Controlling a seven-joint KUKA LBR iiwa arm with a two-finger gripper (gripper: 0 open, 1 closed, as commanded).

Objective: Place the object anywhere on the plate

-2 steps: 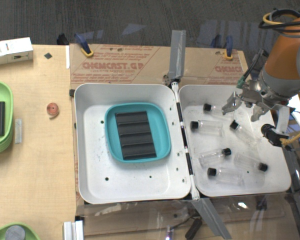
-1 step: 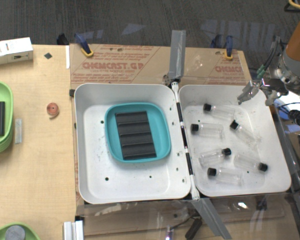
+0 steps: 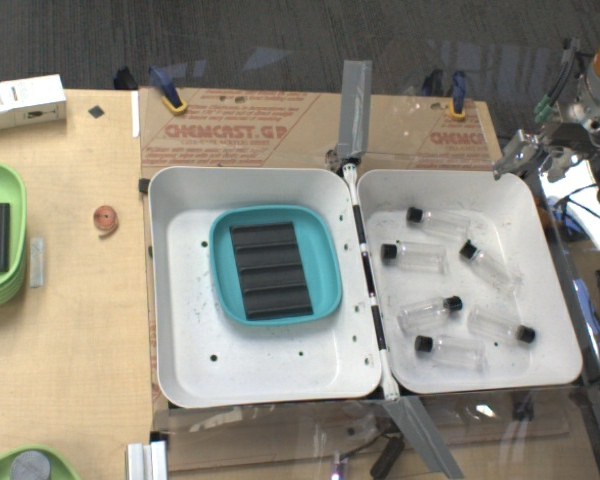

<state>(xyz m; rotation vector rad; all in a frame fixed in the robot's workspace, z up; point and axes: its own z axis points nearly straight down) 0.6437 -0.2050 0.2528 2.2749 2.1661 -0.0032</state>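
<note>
Glossy teal plastic plate [image 3: 325,268]

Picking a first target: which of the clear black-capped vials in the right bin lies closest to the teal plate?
The vial along the right bin's left wall, black cap pointing toward the teal plate. The others lie farther right.

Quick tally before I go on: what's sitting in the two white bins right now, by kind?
Clear vials with black caps, right bin: 6, e.g.
Teal plate, left bin: 1
Dark ribbed block on the plate: 1
Total: 8
</note>
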